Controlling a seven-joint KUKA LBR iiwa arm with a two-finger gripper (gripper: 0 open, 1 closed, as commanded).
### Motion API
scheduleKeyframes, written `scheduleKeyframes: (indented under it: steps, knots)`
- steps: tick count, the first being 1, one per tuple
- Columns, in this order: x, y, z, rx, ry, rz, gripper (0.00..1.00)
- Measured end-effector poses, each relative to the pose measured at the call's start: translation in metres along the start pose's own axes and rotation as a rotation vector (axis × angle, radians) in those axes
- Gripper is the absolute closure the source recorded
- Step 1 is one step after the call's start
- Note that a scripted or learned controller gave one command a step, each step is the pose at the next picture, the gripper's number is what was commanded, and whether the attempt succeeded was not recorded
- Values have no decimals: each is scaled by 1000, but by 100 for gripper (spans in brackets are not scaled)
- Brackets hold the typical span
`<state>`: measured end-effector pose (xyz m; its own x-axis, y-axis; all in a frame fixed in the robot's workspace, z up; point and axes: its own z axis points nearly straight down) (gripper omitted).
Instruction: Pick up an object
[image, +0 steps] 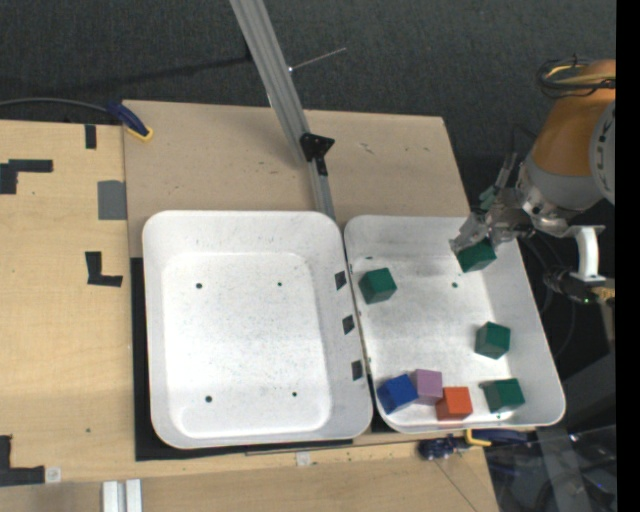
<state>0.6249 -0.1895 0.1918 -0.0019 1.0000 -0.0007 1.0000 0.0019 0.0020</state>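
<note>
My gripper (482, 243) hangs over the far right corner of the right bin (420, 240). It is shut on a dark green block (477, 258), which sits tilted between the fingertips. Other blocks lie in the same bin. One green block (377, 285) is near the left wall and another green block (492, 340) is at mid right. A third green block (503, 394) sits in the near right corner. Along the near wall are an orange block (455, 402), a purple block (428, 384) and a blue block (397, 392).
The left bin (240, 330) stands beside the right one, their walls touching. A slanted metal rail (290, 100) runs from the top down to the gap between the bins. The wooden bench (60, 300) extends to the left.
</note>
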Motion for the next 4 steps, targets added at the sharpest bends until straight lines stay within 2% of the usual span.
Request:
scheduleKeyframes:
  steps: [1,2,4]
  knots:
    - [-2,-2,-63,-2,-1,0,100]
    - [60,-4,-65,4,3,-5,100]
    - [153,-17,-52,5,2,-4,100]
